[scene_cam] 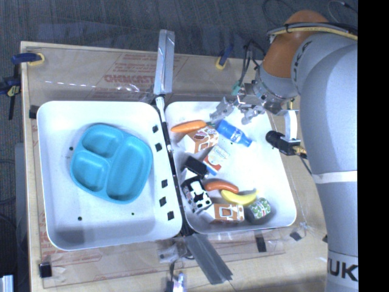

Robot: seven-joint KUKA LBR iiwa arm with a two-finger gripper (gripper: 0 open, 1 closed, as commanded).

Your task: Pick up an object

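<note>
Currently on bench: two white bins side by side. Left bin (55,163): one blue divided tray (111,162), three compartments, lying near the middle. Right bin (281,181): mixed small goods. Near far edge, orange carrot (189,126); just beside it, small carton (203,141) with brown and white print; to its right, blue bottle (233,133) lying tilted. Toward near edge: black-and-white cow toy (196,193), red sausage (221,185) touching yellow banana (239,196), second small carton (228,212), green spotted ball (260,209). Arm (325,102) entering from right, orange band above wrist. Gripper (234,109) over far part of right bin, just above blue bottle; fingers spread, nothing between them.
</note>
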